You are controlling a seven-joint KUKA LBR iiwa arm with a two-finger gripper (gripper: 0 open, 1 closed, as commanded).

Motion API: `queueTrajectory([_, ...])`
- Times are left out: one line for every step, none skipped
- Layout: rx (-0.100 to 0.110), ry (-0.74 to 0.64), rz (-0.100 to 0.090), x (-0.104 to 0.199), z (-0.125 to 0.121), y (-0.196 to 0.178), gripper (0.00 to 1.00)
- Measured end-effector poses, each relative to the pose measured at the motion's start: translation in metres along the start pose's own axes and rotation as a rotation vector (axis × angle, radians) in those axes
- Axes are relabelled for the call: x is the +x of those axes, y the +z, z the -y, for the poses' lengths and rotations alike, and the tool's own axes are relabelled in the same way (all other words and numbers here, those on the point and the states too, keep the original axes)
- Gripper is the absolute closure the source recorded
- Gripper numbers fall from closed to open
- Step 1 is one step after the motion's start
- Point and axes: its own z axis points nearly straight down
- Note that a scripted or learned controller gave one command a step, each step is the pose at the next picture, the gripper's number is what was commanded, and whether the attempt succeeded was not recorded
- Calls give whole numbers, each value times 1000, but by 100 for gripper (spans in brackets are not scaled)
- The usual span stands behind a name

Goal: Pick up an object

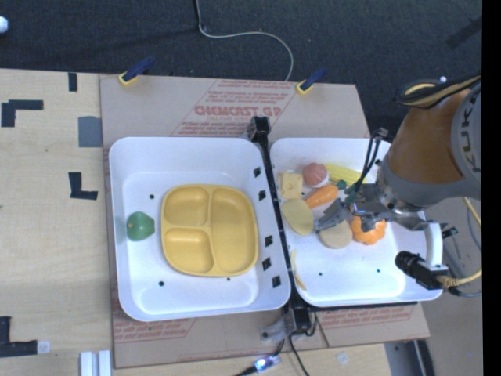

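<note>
The right bin [352, 284] holds a cluster of toy foods: a pale yellow block [291, 185], a pinkish round piece [315, 173], an orange carrot-like piece [321, 197], a yellow-green oval [297, 216], a tan disc [337, 237] and an orange piece [368, 232]. My gripper [337, 215] is low in this bin, over the cluster between the carrot-like piece and the tan disc. Its dark fingers [327, 221] point left, and nothing visibly sits between them. The wrist hides part of the orange piece.
In the left bin [133, 163] lie a yellow divided plate [210, 229] and a small green round object [140, 226] near the left wall. A black divider [270, 202] separates the bins. A yellow strip [342, 171] lies behind the arm. Cardboard underlies both bins.
</note>
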Motion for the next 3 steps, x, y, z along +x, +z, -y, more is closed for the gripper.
queueTrajectory([-3, -6, -1, 39, -65, 14, 0])
queueTrajectory([5, -3, -2, 84, -5, 12, 0])
queueTrajectory([3, -2, 0, 82, -7, 3, 100])
